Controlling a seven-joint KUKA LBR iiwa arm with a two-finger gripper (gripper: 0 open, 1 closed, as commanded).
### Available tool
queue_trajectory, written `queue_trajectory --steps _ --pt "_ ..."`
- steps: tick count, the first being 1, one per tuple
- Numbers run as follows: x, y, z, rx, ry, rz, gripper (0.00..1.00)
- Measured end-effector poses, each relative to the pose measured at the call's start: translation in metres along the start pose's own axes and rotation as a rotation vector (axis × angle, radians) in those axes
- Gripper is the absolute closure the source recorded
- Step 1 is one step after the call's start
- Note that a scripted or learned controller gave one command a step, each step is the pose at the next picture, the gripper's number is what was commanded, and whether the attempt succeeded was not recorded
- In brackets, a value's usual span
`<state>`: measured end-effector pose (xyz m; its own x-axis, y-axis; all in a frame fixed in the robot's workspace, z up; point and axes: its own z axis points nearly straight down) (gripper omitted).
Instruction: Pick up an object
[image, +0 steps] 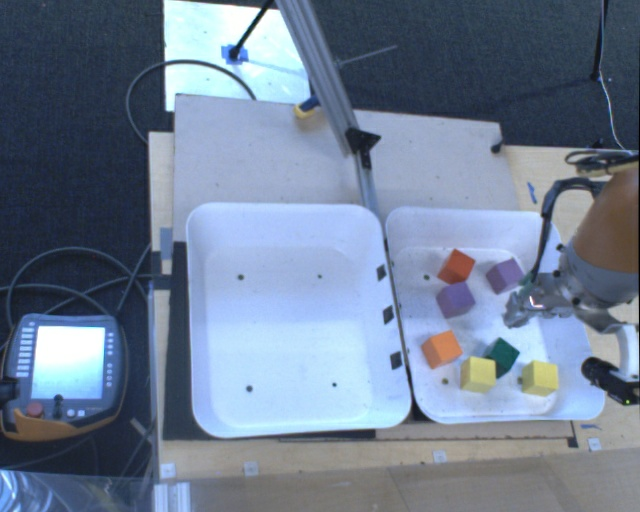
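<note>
Two shallow white bins side by side on a bench: left bin (290, 320), right bin (420, 390) holding seven blocks. Two orange blocks (456, 266) (441, 349), two purple blocks (504, 274) (455, 299), one green block (502, 355), two yellow blocks (478, 374) (540, 377). Gripper (522, 306) low over right bin, between purple and green blocks, arm (605, 240) entering from right. Teach pendant (62, 375) left of bench

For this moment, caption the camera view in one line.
End effector over the right white bin among seven small coloured blocks.
</note>
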<state>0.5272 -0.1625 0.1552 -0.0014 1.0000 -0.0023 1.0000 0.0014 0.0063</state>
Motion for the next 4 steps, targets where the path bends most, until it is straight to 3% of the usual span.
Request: queue_trajectory --steps 2,4 --pt "-0.001 -0.004 -0.123 -0.004 -0.001 -0.004 1.00" --pt "0.100 0.047 -0.099 0.002 0.003 -0.010 1.00"
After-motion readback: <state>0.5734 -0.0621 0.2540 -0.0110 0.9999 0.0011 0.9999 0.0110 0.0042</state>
